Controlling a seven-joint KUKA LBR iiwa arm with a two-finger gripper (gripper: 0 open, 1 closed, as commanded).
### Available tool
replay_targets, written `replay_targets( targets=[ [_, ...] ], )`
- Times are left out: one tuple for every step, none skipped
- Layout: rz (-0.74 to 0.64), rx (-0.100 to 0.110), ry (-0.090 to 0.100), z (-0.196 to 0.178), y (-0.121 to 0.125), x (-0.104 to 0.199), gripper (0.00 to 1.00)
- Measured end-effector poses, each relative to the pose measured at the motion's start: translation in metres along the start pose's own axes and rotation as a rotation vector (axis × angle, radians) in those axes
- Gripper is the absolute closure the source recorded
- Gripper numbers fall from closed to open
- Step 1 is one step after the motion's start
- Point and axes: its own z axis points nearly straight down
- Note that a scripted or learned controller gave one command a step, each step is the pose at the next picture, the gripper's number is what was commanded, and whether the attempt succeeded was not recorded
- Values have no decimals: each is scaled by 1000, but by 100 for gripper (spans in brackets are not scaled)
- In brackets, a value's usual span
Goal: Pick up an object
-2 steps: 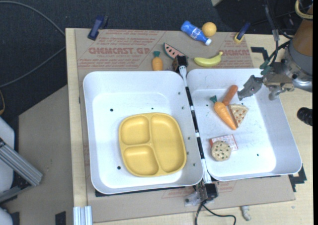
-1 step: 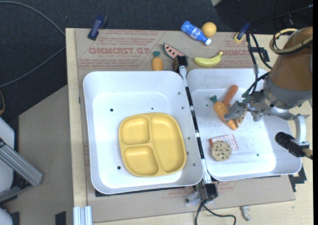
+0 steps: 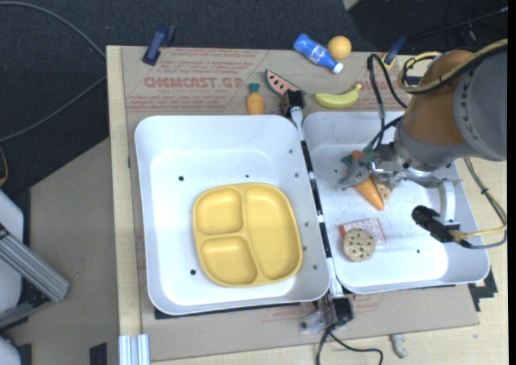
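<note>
Hand (image 3: 359, 172) is lowered into the right bin (image 3: 419, 271) at the orange carrot (image 3: 371, 192), seemingly for a grasp; its grip cannot be told.

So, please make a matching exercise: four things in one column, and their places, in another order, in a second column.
Things:
1. yellow tray
2. cookie
3. banana
4. blue bottle

Places:
a. right bin, near its front
b. bench behind the right bin
c. left bin
d. back edge of the bench, beside an orange ball

Pairs: 1-c, 2-a, 3-b, 4-d
</note>
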Motion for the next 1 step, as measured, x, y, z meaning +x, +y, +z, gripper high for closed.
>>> replay_targets(
  targets=[
    [1, -7, -4, -12, 2, -1, 100]
  ],
)
